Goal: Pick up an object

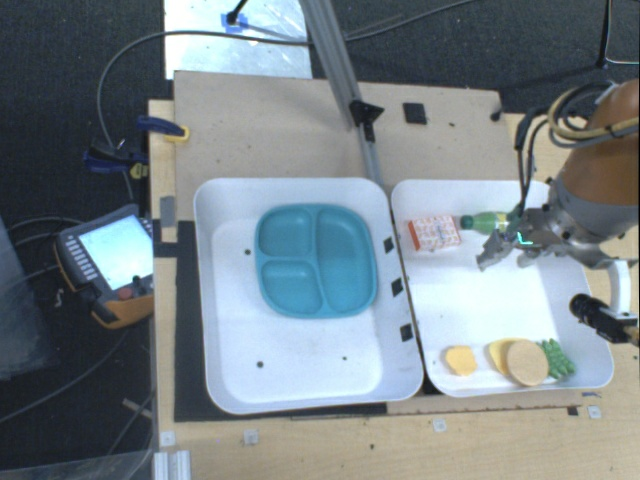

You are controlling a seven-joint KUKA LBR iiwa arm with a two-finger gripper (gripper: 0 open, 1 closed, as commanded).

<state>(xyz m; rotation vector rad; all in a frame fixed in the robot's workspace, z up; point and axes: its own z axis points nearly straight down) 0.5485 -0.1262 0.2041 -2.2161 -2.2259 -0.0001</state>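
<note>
Gripper (pixel 493 257) low over right bin (pixel 470 303), in its far half. Open or shut: can't tell from this angle, too small and blurred. Nothing seen clamped in it.

Green bottle (pixel 486 222) just beyond gripper, toward far rim, lying on its side, pale-yellow end pointing view-left. Very close to gripper tip; touching or not, can't tell. Red-and-white box (pixel 433 233) view-left of gripper, just past bottle's pale end, lying flat near bin's left wall.

Nearer the camera than gripper, well apart from it, along near rim of same bin: small yellow piece (pixel 460 360), then tan round disc (pixel 524 362) w/ a yellow slice tucked against its view-left edge, then green leafy item (pixel 558 360) touching disc's other side.

Left bin (pixel 225 358) well apart from gripper, view-left. Teal divided plate (pixel 317 260) flat in it, three compartments, a bit toward far side.

Box face printed w/ red pattern; any writing too small to read. No other legible labels.

Teach pendant (pixel 105 263) w/ lit screen far view-left, off the bench.
</note>
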